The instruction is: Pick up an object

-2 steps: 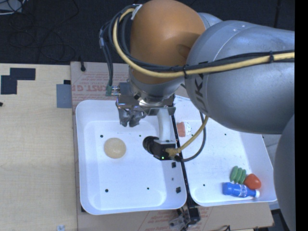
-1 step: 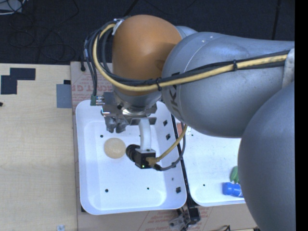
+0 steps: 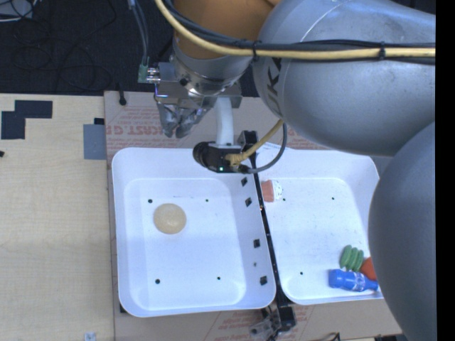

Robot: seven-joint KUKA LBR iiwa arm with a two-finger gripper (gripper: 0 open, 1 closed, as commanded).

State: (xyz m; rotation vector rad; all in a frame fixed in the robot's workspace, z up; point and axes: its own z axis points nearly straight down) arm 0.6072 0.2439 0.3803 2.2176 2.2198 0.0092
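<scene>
While the arm (image 3: 341,69) is reaching in from the right edge of the camera view, the gripper (image 3: 179,123) is hanging above the far rim of the left bin (image 3: 135,261), just beyond its far wall and over the brown board (image 3: 135,128) that is lying on the desk (image 3: 50,219). How far the gripper is open cannot be told, because its tip is appearing as one dark grey mass; nothing is showing in its grasp. Inside the left bin, a round tan disc (image 3: 170,219) is lying flat on the white floor, nearer to the far-left corner than to the centre, and well apart from the gripper. On the other side of the black divider (image 3: 257,233), the right bin (image 3: 313,226) is touching the left bin along that shared edge. A small orange-pink piece (image 3: 267,191) is resting just beside the divider, near the far wall of the right bin. Farthest from the left bin, in the near-right corner of the right bin, a green object (image 3: 350,257), a blue object (image 3: 351,281) and an orange-red object (image 3: 368,268) are lying together, partly hidden by the arm.
</scene>
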